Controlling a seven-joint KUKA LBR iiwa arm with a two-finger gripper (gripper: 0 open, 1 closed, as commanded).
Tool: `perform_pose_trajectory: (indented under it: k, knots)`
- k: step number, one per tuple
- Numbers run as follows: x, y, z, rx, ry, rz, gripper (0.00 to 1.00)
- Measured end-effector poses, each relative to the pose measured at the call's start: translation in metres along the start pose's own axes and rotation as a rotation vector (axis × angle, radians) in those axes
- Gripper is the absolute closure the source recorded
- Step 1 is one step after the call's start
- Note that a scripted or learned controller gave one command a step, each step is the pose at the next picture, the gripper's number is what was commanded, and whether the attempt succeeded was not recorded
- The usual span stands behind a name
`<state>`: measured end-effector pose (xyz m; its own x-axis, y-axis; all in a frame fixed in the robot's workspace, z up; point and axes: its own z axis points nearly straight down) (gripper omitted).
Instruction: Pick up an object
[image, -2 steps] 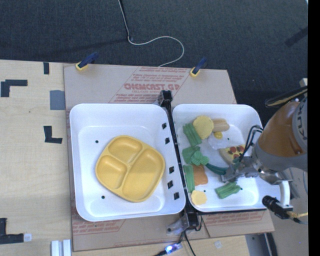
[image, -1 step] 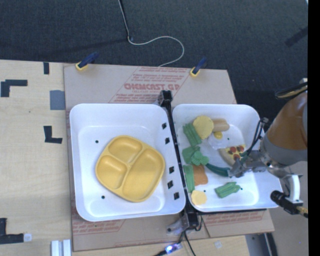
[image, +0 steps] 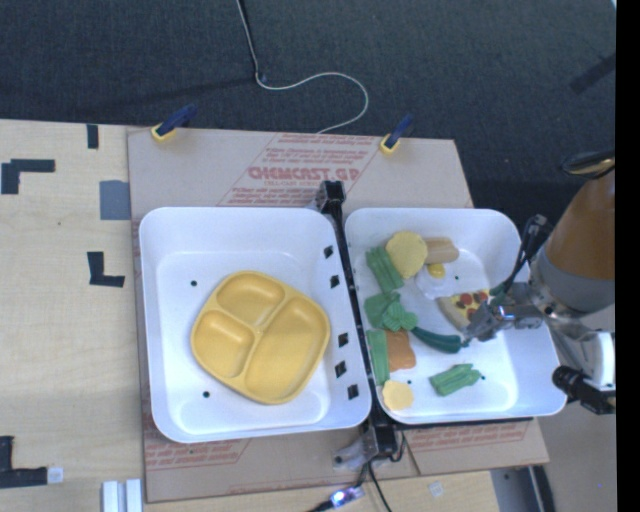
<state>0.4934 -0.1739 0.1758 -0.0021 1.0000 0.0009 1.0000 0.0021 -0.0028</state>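
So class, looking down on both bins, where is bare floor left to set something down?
Left white bin: bare strips all round the yellow divided plate, widest along its top. Right white bin: crowded with toy food on its left; only its lower right corner, beneath the hand, is bare.

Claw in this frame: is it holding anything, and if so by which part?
Cannot be told. The claw sits low in the right bin, at the pizza slice, but no item shows between its tips.
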Motion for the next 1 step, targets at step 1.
perform_pose_trajectory:
  k: [1]
  knots:
    - [0.0005, 0.0004, -0.0494, -0.002, -0.001, 0.000, 1.00]
